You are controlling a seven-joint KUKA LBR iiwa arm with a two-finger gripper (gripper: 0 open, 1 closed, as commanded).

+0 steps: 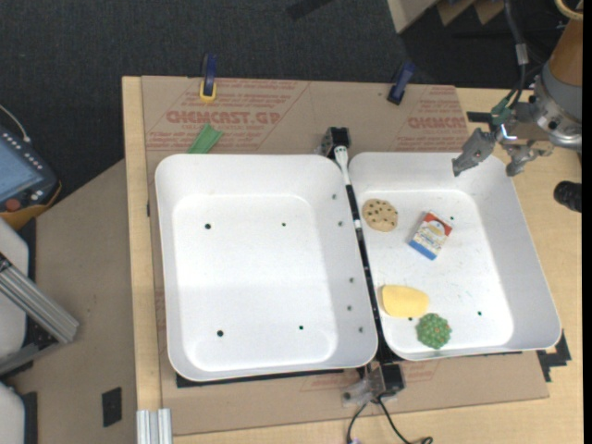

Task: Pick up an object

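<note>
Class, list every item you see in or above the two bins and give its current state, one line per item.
gripper: open, above the right bin's far edge, holding nothing
cookie: lying flat in the right bin
small carton: lying on its side, right bin
yellow piece: resting in the right bin, close beside the broccoli
broccoli: resting near the right bin's front rim
</note>
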